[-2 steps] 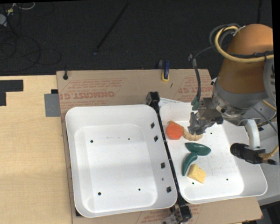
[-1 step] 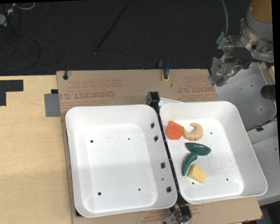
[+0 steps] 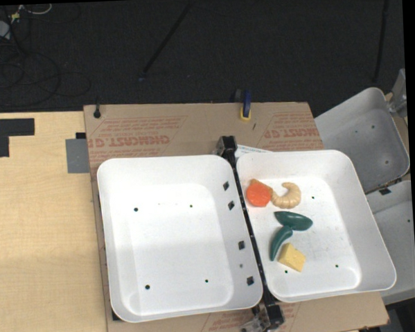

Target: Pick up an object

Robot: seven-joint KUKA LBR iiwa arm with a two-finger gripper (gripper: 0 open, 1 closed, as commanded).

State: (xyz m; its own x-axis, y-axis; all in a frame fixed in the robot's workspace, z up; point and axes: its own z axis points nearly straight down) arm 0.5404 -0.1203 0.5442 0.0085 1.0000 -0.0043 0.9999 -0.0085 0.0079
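Two white bins on a cardboard sheet [image 3: 165, 134], seen from above at a slant.

The left bin [image 3: 119, 201] and the right bin [image 3: 366, 209] stand side by side with their inner rims touching. A row of small black clips [image 3: 241, 245] runs along the join.

All four loose objects lie in the right bin, grouped in its left half near the join:
- An orange piece [image 3: 259, 193], rounded, lies nearest the join and towards the far side of the bin.
- A tan piece [image 3: 287, 195], curled like a crescent, lies just beside the orange piece on its right, and the two seem to touch.
- A green piece [image 3: 286, 231], dark and bent, lies below these two. Its upper end points right and its lower end reaches down towards the near side.
- A yellow block [image 3: 291, 258] touches the lower end of the green piece and is the nearest of the four to the bin's front rim.

The right half of this bin's floor shows small dark dots.

The cardboard rests on a wooden bench [image 3: 38, 247]. The bench bears black patches [image 3: 11, 132] and a grey patch [image 3: 76, 155] at its far left. A blue clamp [image 3: 245, 105] grips the far edge of the cardboard. A grey metal plate [image 3: 362, 134] lies beyond the right bin's far right corner.

The state of the gripper cannot be told from this view, and neither can the position of the objects relative to it.
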